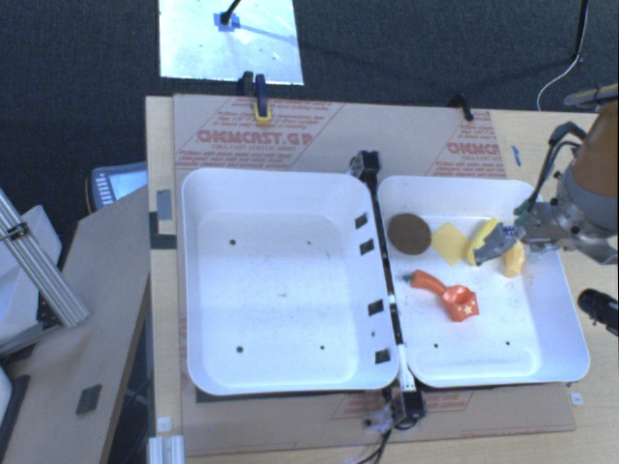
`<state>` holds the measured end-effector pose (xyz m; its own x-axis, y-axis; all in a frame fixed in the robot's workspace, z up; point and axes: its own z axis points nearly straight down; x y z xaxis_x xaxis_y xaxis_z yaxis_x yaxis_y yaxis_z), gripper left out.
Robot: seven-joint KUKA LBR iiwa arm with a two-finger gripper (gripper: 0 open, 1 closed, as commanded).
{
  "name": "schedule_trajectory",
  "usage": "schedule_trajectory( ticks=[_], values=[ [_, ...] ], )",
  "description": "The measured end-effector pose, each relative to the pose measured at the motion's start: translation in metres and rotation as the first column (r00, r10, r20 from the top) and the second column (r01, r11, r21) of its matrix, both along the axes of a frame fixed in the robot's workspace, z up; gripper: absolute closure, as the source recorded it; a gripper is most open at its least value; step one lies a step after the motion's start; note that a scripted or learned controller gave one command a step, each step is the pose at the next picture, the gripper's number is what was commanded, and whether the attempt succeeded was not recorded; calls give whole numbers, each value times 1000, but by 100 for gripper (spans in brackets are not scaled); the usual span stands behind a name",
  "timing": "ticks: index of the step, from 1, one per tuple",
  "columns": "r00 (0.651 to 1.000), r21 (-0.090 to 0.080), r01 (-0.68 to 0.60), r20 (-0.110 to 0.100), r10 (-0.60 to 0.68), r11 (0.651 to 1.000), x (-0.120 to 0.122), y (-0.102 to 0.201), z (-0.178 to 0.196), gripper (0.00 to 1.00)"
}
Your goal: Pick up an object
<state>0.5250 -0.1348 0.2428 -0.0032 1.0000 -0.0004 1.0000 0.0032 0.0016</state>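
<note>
The right white bin (503, 351) holds a brown disc (409, 233), a pale yellow block (447, 243), a yellow curved piece (481, 236), a small yellow lump (514, 258) and an orange toy with a long neck (455, 298). My gripper (500, 244) reaches in from the right and sits low in the bin between the curved piece and the lump, touching or nearly touching both. Its dark tip hides part of the curved piece. Nothing is seen lifted off the bin floor.
To the left, the left white bin (280, 288) adjoins the right one along a black divider with clips (377, 269). Both rest on a cardboard sheet (319, 129) with a yellow clamp (261, 104) at the back. The arm's grey body (592, 196) hangs over the right rim.
</note>
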Motion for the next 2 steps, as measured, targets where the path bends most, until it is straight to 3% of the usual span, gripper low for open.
schedule_trajectory(
  ticks=[1,2],
  values=[
    [1000,0,-3,3,3,1000,1,0,11,100],
    [1000,0,-2,3,2,1000,1,0,11,0]
  ],
)
